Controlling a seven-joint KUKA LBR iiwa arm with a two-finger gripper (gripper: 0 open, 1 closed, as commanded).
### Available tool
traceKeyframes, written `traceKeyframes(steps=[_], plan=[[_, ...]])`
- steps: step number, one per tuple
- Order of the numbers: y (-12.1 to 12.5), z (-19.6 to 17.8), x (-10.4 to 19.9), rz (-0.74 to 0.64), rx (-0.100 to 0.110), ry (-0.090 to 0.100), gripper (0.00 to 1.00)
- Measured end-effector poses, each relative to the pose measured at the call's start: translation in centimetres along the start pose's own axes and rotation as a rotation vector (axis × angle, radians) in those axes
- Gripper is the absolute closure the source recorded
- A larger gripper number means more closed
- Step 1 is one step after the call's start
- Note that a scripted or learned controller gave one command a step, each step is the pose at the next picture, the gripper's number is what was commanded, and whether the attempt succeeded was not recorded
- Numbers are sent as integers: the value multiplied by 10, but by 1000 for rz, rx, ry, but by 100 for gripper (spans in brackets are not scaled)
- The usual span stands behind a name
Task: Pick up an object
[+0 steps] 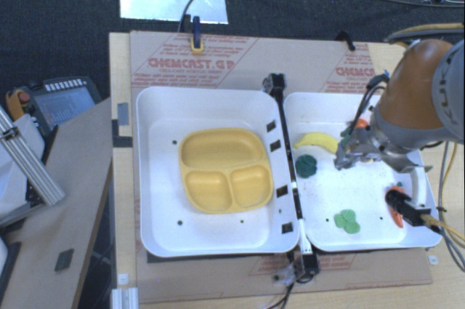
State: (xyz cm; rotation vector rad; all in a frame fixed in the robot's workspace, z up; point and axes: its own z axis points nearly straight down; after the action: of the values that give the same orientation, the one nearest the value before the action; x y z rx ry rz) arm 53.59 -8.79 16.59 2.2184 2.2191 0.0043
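My gripper (343,158) hangs low in the right bin (363,105), at the right end of a yellow banana (317,142). A dark green round piece (306,166) lies just left of the gripper, near the divider. Toward the front of the bin lies a light green object (347,221), and an orange object (396,211) sits near the right wall. The arm's grey and orange wrist (414,93) covers the back right part of this bin. I see nothing held in the gripper.
The left bin (156,155) holds a yellow divided plate (224,169). A black clip strip (283,155) runs along the divider between the bins. Cardboard (218,60) lies under both bins. A tablet (62,104) sits on the side bench at the left.
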Motion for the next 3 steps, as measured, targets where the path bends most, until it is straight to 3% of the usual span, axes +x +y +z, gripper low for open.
traceKeyframes(steps=[2,3], plan=[[6,-81,2,-4,-1,0,100],[-1,-68,55,-6,3,2,100]])
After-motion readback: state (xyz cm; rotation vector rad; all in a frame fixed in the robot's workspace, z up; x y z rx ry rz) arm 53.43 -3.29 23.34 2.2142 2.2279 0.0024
